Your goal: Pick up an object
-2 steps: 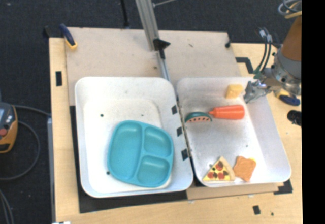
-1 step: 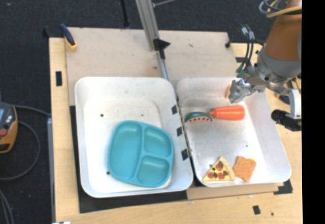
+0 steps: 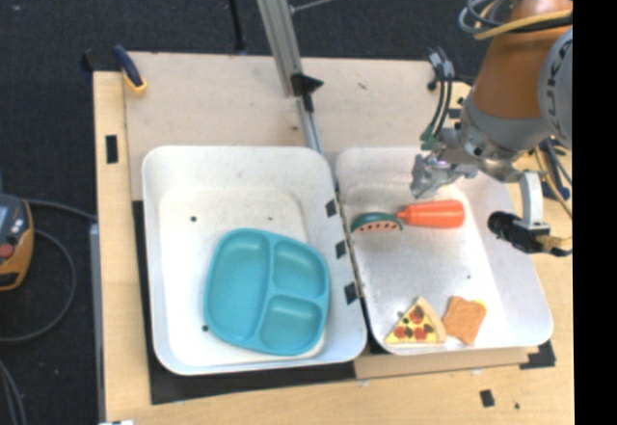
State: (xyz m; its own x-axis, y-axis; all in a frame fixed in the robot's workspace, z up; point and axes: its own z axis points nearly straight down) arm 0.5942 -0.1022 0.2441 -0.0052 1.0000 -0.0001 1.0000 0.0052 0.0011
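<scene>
In the right-hand bin [image 3: 501,303], near its upper middle, an orange toy carrot [image 3: 433,214] lies on its side, pointing left toward a watermelon slice [image 3: 376,224] that sits just beside its tip, close to the wall shared with the other bin. The gripper [image 3: 429,174] hangs just above the carrot's upper edge, at the end of the grey arm [image 3: 516,76] with its orange band, which comes in from the right. Its tip is a dark, blurred cluster from this angle, so I cannot tell how far apart it stands, and nothing can be seen held in it; whether it touches the carrot is also unclear. Along the bin's lower edge lie a pizza slice [image 3: 416,325] with red and dark toppings and, just beside it to the right, an orange-brown toast-like piece [image 3: 466,318]. The left bin [image 3: 183,182] holds a turquoise divided plate [image 3: 267,290] with three compartments, resting toward its lower right. A slanted aluminium rail [image 3: 278,18] rises from the bench [image 3: 202,95] behind the bins.
</scene>
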